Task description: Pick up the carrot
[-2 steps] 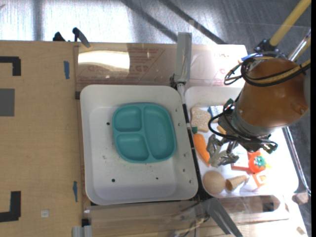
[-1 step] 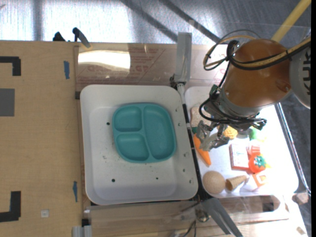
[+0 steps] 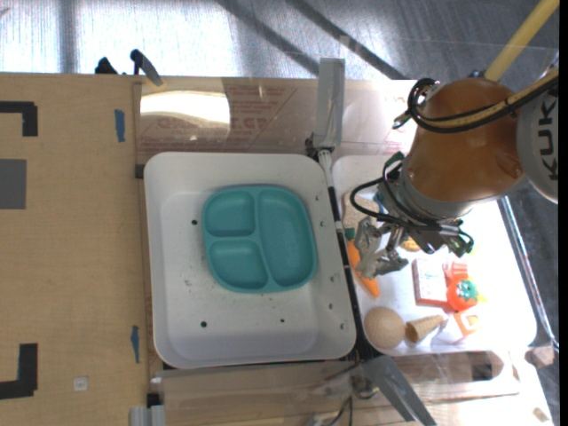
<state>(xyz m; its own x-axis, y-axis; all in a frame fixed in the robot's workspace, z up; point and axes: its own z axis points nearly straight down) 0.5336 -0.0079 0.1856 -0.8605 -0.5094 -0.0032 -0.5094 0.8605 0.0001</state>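
Observation:
The carrot (image 3: 364, 273) is a small orange piece lying in the right bin (image 3: 515, 264), close to the divider between the two bins. My gripper (image 3: 382, 254) hangs low over the right bin's left side, directly beside and partly over the carrot's upper end. The arm's orange band and cables cover the bin's upper half. Part of the carrot is hidden behind the gripper's metal parts.
A teal divided plate (image 3: 260, 238) lies in the left bin (image 3: 169, 238). Also in the right bin are a beige ball (image 3: 384, 325), a small cone (image 3: 424, 328), a white and red box (image 3: 429, 282) and a red and green toy (image 3: 460, 293).

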